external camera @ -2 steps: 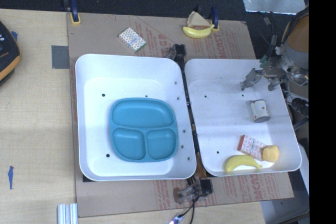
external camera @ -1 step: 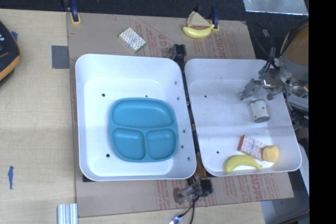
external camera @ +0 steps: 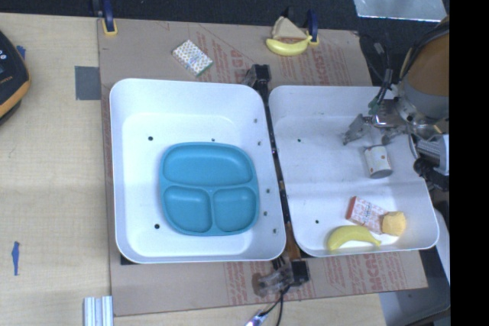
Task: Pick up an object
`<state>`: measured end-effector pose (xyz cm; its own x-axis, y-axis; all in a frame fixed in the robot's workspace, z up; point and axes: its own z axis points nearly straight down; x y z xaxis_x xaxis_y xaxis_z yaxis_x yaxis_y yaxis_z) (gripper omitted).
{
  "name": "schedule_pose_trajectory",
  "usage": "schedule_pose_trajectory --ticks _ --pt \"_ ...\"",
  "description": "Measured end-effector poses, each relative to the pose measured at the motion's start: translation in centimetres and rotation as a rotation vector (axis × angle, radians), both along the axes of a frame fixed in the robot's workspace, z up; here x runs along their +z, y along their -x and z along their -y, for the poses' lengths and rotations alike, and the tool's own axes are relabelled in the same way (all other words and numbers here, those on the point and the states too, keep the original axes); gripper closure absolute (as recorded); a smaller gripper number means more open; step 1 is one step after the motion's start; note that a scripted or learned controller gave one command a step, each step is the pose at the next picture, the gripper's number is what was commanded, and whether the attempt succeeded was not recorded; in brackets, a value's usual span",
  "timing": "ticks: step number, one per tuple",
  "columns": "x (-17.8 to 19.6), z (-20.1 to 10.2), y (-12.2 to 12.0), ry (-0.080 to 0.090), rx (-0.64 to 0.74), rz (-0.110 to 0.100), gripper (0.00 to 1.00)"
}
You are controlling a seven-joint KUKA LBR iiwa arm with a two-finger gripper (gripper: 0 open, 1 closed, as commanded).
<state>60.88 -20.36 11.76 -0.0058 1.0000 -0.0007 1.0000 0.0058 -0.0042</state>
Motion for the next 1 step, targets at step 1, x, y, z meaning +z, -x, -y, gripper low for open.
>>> schedule_pose_trajectory --ticks 1 --pt "2.99 0.86 5.53 0.000 -0.001 0.001 0.00"
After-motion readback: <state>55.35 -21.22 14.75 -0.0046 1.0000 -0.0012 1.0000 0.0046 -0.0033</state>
